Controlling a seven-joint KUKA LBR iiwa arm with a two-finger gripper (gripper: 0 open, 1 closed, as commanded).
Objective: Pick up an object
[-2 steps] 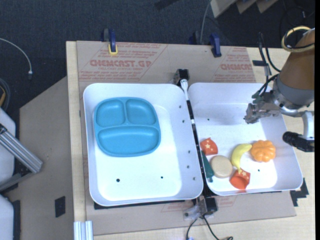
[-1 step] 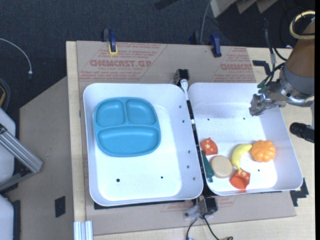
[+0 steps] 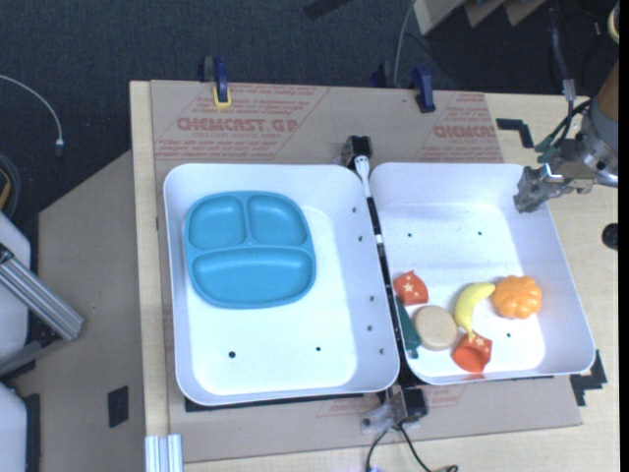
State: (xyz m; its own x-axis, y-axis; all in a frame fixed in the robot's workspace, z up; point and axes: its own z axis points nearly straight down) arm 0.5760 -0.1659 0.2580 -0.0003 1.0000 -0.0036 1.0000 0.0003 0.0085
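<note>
Orange pumpkin toy (image 3: 518, 297) lies at five o'clock from the tool (image 3: 532, 193), whose state I cannot tell, seemingly approaching; next it must descend there.

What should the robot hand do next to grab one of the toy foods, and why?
Probably swing toward the near end of the right white bin. The grey gripper hangs by that bin's far right rim, apart from the toys, while the orange pumpkin, yellow banana and the other pieces cluster at the near end.
</note>
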